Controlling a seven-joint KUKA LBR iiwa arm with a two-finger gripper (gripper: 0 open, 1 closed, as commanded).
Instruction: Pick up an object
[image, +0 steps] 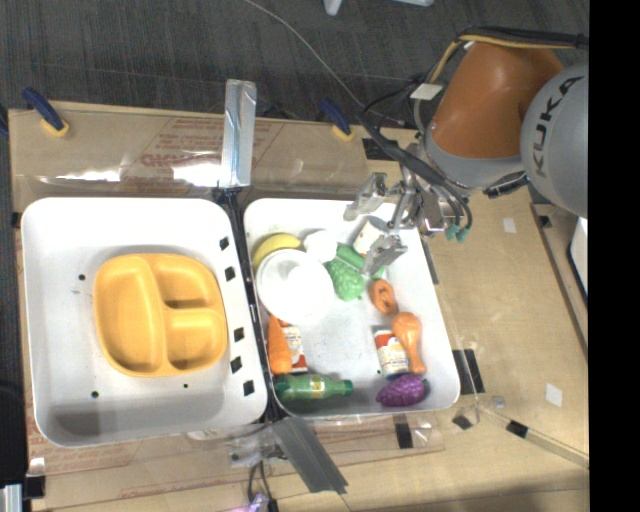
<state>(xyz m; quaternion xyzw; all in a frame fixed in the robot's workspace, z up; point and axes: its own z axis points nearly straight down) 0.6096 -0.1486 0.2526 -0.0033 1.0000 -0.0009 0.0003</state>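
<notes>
Gripper (378, 232) hovers near right bin's (440, 330) far edge, above green toy (347, 274).

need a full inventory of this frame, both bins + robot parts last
left bin: 1, white, left half of bench
divided tray: 1, yellow, in left bin
right bin: 1, white, right of the left bin
cup: 1, white, right bin, left side
yellow item: 1, yellow, behind the cup, partly hidden
green toy: 1, green, right bin centre, below the gripper
orange items: 2, orange, right side of right bin
small bottles: 2, white with red labels, right bin front
green bottle: 1, green, lying at front wall
grapes: 1 bunch, purple, front right corner
arm: 1, grey with orange band, top right
gripper: 1, metallic, over the right bin's back edge
</notes>
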